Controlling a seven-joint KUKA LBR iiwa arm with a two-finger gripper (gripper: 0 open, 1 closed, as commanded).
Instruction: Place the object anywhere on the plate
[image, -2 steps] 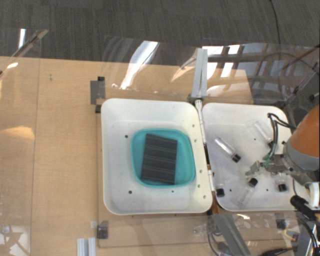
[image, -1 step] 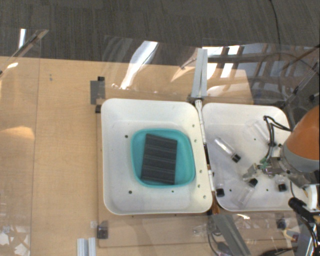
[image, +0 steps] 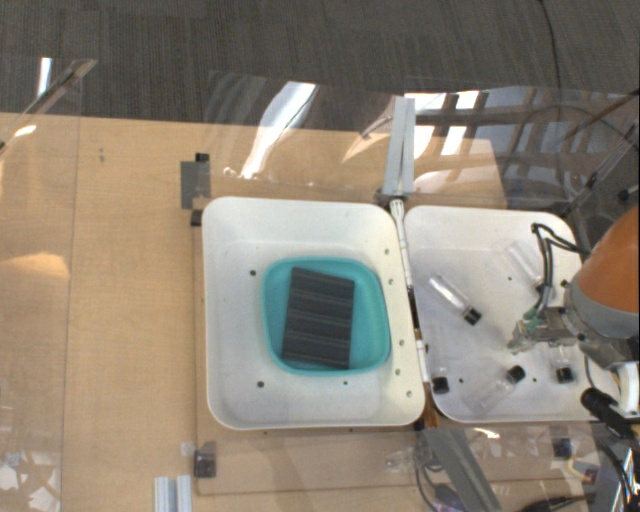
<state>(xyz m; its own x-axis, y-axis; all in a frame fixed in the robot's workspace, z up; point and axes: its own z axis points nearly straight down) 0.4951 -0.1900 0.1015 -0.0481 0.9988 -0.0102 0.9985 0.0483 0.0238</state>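
Hand (image: 528, 333) above right bin (image: 480, 235)

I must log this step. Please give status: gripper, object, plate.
Gripper over right bin, fingers unclear. Dark ribbed object lies flat on teal plate, left bin. Small clear pieces in right bin.

bench (image: 110, 300): pale wood | on it: left white bin (image: 235, 390), right white bin (image: 470, 240), side by side

Ribbed matt dark object (image: 319, 318) on glossy teal plate (image: 372, 340).
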